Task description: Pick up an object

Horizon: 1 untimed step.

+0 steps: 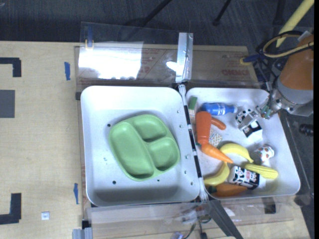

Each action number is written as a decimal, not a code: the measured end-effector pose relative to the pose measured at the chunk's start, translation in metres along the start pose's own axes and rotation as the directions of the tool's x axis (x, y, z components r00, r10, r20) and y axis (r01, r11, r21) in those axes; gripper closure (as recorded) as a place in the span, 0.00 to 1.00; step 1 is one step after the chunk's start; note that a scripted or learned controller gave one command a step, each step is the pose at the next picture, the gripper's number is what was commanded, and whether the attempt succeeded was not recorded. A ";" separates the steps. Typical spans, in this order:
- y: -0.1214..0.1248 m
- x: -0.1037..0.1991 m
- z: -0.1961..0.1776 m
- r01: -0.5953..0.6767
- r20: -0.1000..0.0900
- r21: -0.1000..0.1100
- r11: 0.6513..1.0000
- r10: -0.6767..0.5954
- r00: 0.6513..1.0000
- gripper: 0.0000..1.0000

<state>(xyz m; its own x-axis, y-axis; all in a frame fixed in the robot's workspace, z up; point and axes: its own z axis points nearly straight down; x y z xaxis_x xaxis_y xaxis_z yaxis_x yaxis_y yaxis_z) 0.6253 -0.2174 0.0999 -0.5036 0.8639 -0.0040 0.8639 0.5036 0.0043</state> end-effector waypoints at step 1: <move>-0.008 0.012 0.011 -0.247 -0.014 -0.006 0.969 0.247 0.969 0.00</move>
<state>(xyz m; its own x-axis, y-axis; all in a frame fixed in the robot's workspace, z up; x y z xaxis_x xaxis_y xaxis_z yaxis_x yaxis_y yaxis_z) 0.6124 -0.2113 0.0886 -0.2744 0.9616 0.0108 0.9616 0.2743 0.0110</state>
